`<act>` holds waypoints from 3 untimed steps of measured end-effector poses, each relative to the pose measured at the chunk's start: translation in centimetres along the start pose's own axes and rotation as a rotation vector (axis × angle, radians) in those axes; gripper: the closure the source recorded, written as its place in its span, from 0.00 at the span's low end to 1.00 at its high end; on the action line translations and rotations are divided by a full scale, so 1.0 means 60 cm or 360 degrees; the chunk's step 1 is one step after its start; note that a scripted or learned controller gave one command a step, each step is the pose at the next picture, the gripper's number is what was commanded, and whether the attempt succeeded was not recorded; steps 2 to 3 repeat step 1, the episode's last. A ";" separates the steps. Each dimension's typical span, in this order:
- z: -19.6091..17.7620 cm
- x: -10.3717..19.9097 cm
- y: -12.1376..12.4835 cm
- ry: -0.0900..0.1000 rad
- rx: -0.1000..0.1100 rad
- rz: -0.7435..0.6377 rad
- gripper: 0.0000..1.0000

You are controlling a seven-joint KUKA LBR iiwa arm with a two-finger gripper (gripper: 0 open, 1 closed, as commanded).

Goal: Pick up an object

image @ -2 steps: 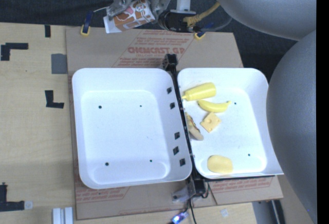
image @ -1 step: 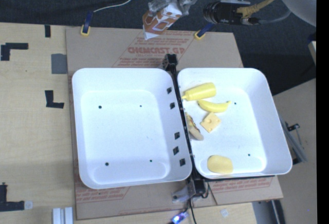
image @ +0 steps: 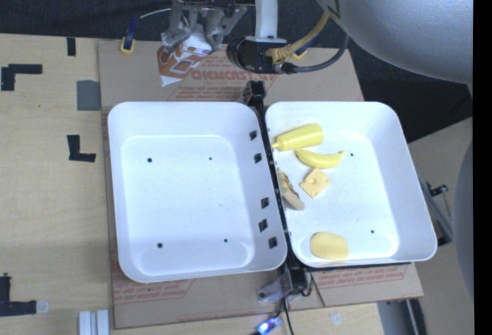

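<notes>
Packet (image: 179,58), printed orange and white, tilted and crumpled-looking, sits right under the gripper (image: 198,24) at the far edge of the scene, beyond both bins, over the cardboard sheet (image: 138,80). Touching the gripper's lower end or merely just below it: cannot tell. Cannot tell either whether the gripper is clenched, released or grasping the packet; too much metal and glare there. Hanging beside it to the right, a white upright part of the tool and a black ring (image: 250,54) with a yellow cable (image: 311,38) looping off toward the big grey arm (image: 400,3). Near the packet on the left, a small yellow-and-blue clamp (image: 128,42) on the cardboard's edge. Nearer the camera, the left bin (image: 184,195), white with four dark dots on its floor. Joined to it by black clips along the shared rim, the right bin (image: 373,187), holding a yellow cylinder (image: 298,136) at the far side, a banana (image: 320,159) just beside it, a holed yellow wedge (image: 314,184) below that, a tan scrap (image: 290,192) against the shared rim, and a pale yellow oval (image: 329,246) near the front wall, apart from the rest. Under everything, wooden bench (image: 46,195) with black marks.
</notes>
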State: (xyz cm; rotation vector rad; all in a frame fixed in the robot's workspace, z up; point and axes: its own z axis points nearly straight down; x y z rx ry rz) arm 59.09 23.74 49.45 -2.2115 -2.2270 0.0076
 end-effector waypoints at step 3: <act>-0.071 -0.109 -0.081 0.0002 -0.0013 0.0014 1.00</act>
